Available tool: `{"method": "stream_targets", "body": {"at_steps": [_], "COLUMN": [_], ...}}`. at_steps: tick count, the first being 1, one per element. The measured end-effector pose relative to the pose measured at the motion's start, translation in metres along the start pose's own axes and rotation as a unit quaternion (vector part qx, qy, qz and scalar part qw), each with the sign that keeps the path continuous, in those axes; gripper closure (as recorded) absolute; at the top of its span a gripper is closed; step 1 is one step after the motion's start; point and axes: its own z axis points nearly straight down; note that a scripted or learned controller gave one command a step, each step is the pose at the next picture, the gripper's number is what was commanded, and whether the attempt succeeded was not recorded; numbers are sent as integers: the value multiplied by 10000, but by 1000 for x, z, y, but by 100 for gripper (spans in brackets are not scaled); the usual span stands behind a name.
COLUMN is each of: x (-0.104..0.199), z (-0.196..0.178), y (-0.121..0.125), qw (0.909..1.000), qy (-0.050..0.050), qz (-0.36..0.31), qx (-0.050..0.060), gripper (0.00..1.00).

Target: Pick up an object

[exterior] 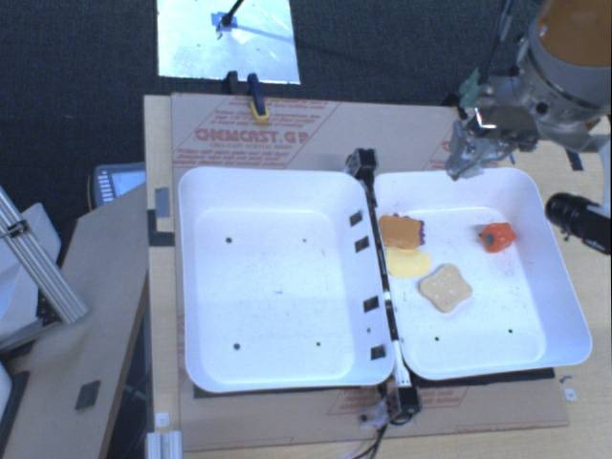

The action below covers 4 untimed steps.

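In the camera view, two shallow white bins sit side by side on a cardboard-covered bench. The left bin (273, 285) takes up the centre-left of the frame; the right bin (535, 323) lies at centre-right, and the two meet along a seam lined with small black clips.

Four small objects rest in the right bin. An orange-brown block with a purple edge (402, 231) lies at the bin's upper left, close to the seam. Just below it, touching or nearly so, is a flat pale yellow piece (409, 264). A tan toast-shaped piece (446, 288) sits lower and slightly right of that, near the bin's middle. An orange-red object with a dark spot (495, 237) lies apart from them, toward the bin's right side.

The grey arm comes in from the upper right corner of the frame, its orange band (574, 3) at the top edge. The gripper (469, 156) hangs over the right bin's upper rim (above and left of the orange-red object), with nothing between its fingers; how far the jaws are parted cannot be told from this angle.
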Motion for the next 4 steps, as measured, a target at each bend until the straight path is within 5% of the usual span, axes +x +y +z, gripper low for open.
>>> {"method": "stream_targets", "body": {"at_steps": [1,2,3,4], "x": [83,156,192,190], "z": [8,-14,-15,-51], "y": [6,38,78,104], "qw": [10000,10000,10000,10000], "qy": [0,3,-5,-7], "qz": [-46,-39,-21,11], "qx": [85,73,74,63], "gripper": [100,100,100,100]}}
